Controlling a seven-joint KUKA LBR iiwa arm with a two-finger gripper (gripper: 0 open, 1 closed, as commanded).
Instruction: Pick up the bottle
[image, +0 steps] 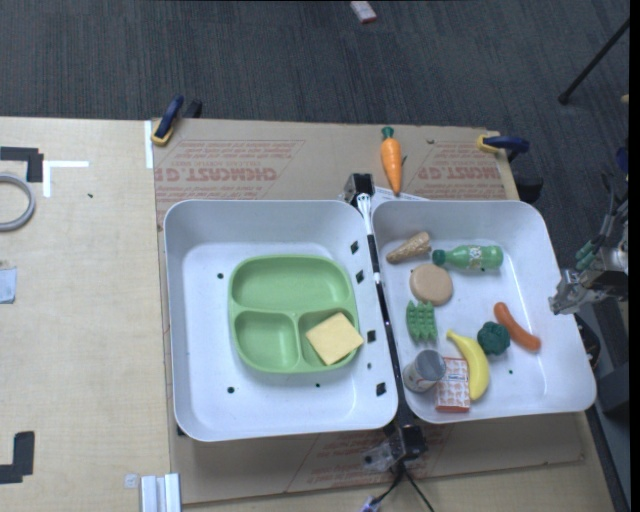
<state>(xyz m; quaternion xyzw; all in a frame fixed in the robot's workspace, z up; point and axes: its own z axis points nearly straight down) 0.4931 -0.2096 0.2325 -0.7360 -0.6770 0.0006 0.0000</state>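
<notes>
two white bins (190, 330) sit side by side mid-frame; one green bottle (467, 258) lies in the right bin's upper part. one gripper (580, 285) hovers at the right edge, its opening unclear.

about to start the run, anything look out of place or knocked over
One thing: a toy carrot lies outside the bins, on the cardboard just behind the right bin. The green bottle lies on its side in that bin, beside other toy food.
</notes>
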